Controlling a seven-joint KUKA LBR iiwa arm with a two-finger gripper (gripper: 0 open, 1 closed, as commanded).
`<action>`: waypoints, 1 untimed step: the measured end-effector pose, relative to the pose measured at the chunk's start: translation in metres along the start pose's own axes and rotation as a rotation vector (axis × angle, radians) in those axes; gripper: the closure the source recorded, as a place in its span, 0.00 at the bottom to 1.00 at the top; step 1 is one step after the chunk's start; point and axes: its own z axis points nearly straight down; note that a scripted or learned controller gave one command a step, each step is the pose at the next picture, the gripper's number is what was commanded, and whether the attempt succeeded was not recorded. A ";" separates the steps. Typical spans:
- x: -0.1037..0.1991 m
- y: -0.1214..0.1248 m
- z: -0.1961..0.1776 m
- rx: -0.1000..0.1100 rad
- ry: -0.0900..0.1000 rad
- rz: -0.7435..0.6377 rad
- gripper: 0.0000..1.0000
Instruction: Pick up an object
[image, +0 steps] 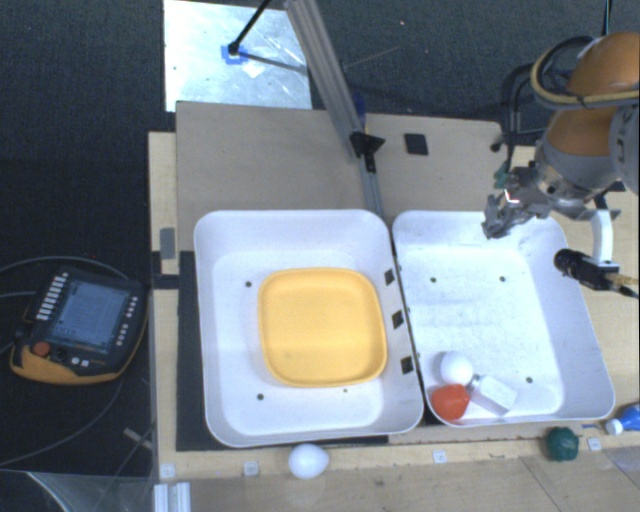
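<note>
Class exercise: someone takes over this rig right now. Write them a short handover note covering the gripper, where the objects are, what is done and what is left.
Gripper: over the right bin's far edge, nothing seen in it.
Objects: white ball, orange-red object and small white block clustered in the right bin's near left corner. Yellow plate lies in the left bin.
Done: nothing picked.
Left: move to the cluster, grasp one, lift.
</note>
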 end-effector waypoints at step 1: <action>0.000 0.001 -0.032 0.003 0.000 0.000 1.00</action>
